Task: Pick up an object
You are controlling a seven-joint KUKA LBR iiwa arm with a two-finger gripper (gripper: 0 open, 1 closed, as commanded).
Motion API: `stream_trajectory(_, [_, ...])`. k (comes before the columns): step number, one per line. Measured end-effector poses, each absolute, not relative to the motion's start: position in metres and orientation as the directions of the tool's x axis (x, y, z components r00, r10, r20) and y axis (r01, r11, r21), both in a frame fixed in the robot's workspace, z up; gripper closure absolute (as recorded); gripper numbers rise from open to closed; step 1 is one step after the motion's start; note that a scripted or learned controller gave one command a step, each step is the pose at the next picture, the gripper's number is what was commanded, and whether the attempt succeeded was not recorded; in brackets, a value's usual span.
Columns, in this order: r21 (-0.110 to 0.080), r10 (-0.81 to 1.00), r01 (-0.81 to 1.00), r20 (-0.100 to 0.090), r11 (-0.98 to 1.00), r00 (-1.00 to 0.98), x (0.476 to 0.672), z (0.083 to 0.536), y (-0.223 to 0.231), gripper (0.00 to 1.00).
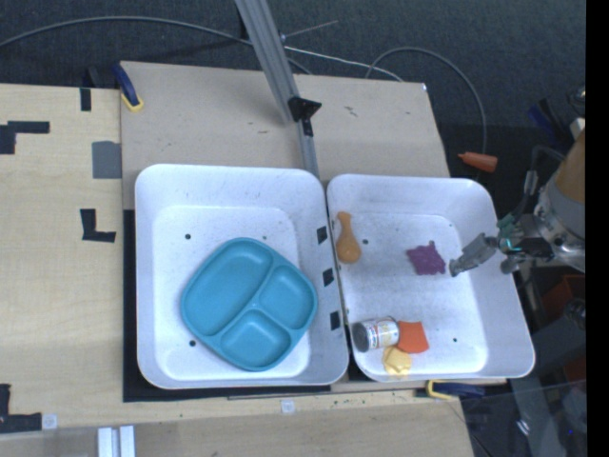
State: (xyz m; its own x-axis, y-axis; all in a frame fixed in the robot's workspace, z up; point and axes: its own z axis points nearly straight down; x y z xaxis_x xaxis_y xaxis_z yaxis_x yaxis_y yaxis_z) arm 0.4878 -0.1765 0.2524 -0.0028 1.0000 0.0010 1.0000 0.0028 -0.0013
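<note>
Worktop [219,122]: pale wood, carrying two shallow white bins side by side; a grey metal rail runs down from 12 o'clock to the seam between them.
Left bin [152,255]: holds a teal divided plate [249,303] with three compartments, lying flat and turned at an angle.
Right bin [476,208]: holds all the small loose things.
Purple piece [426,259]: a small crumpled purple object near the bin's middle, apart from the rest.
Orange gourd-shaped toy [348,240]: lies at about 10 o'clock in the right bin, close to the wall shared with the left bin, narrow end up.
Small metal can [377,334]: on its side at about 7 o'clock in the right bin, dark open end toward the left bin.
Orange block [413,337]: just beside the can, on its 3 o'clock side, seemingly touching it.
Yellow piece [397,360]: below the can and block, against the bin's near wall.
Arm: reaches in from 3 o'clock, over the right bin's right rim.
Gripper [468,256]: its dark tip sits above the bin floor at the bin's 3 o'clock side.
Jaws: nothing seen between them; whether they are spread or pressed together cannot be told.
Nearest thing to the jaws: the purple piece, just at their 9 o'clock, close but not touching.
</note>
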Motion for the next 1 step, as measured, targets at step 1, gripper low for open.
stream_trajectory(1, [-0.001,1.000,1.000,0.001,0.002,-0.002,0.4878,0.2525,-0.1766,0.00])
